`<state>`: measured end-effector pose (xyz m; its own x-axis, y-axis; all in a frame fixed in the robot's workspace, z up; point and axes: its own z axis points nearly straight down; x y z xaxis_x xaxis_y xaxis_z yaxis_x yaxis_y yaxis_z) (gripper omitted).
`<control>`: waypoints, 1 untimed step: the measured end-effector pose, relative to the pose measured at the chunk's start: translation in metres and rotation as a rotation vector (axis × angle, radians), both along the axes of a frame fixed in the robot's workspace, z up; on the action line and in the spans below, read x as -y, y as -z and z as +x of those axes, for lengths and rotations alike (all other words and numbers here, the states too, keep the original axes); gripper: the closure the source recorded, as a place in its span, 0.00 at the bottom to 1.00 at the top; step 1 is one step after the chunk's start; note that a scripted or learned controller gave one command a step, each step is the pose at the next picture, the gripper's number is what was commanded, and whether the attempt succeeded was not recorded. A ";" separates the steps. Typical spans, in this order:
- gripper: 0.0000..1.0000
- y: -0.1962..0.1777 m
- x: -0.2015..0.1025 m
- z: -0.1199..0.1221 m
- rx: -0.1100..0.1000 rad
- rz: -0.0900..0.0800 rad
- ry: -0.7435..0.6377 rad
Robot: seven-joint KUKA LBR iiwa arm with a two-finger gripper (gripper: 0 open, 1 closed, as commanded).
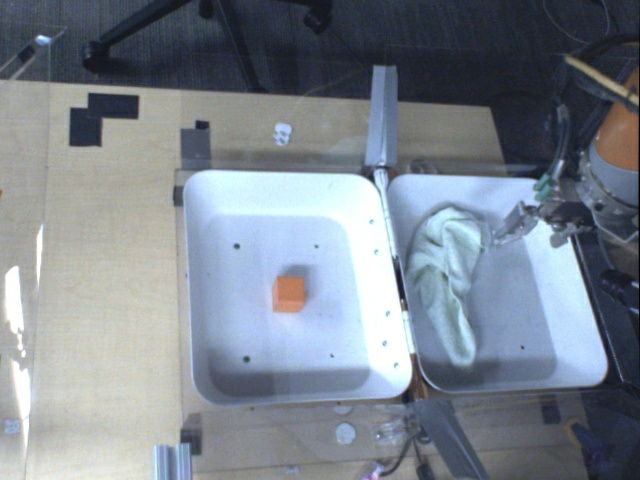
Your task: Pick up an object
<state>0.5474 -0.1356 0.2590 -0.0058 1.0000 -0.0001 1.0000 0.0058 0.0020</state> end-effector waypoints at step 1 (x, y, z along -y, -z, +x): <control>0.00 0.161 0.013 0.039 0.008 -0.002 -0.091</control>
